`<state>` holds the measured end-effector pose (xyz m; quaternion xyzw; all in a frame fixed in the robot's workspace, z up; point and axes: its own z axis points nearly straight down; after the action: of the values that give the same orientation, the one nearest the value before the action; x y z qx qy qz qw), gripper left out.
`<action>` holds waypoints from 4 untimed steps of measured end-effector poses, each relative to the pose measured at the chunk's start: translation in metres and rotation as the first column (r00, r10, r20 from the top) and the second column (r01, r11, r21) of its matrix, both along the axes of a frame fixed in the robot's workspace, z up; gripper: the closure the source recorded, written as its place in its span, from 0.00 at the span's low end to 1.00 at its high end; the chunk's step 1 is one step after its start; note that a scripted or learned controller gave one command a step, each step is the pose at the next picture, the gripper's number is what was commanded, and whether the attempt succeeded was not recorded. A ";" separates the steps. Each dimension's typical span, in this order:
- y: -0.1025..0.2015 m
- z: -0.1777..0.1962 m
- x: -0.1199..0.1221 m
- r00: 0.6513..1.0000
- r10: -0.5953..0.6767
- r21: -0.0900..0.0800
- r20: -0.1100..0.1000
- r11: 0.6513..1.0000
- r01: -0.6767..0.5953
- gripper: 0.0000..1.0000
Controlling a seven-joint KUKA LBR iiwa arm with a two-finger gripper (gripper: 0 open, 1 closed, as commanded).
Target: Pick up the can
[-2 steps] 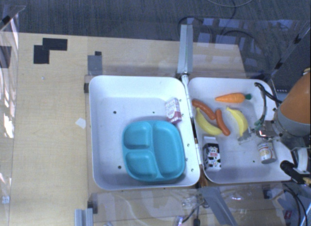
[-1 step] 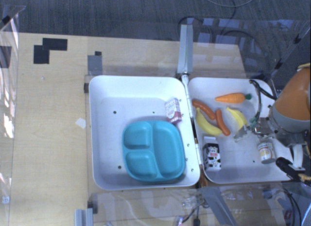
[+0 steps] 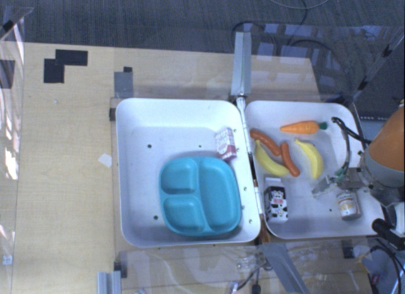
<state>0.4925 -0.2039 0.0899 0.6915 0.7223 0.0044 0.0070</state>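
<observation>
A small can (image 3: pixel 348 206) with a pale label and a silver top stands upright in the right bin (image 3: pixel 297 110), close to its front right corner. My gripper (image 3: pixel 331 184) hangs just above and to the left of that can, low over the bin floor, and nothing shows held in it. The grey arm with its orange band (image 3: pixel 387 148) comes in over the bin's right wall. A second can-like thing, a pink and white container (image 3: pixel 225 143), lies on its side in the left bin (image 3: pixel 136 160) against the dividing wall.
The right bin also holds a carrot (image 3: pixel 302 128), two bananas (image 3: pixel 310 158), two sausages (image 3: pixel 266 142) and a cow-patterned carton (image 3: pixel 275 203). A blue divided tray (image 3: pixel 199 195) sits in the left bin. Cables (image 3: pixel 347 136) run along the right bin's right wall.
</observation>
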 end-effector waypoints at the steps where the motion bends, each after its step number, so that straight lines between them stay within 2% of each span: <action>1: 0.001 0.012 0.003 1.000 0.002 0.000 0.006 1.000 -0.002 1.00; 2: 0.073 0.131 -0.003 0.951 0.309 -0.001 -0.009 0.951 -0.309 1.00; 3: 0.073 0.131 -0.003 0.951 0.308 0.000 -0.009 0.951 -0.308 0.00; 4: 0.012 0.001 -0.002 0.930 0.368 -0.007 -0.005 0.930 -0.368 0.00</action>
<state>0.4908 -0.1921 0.0906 0.5441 0.8390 0.0014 0.0075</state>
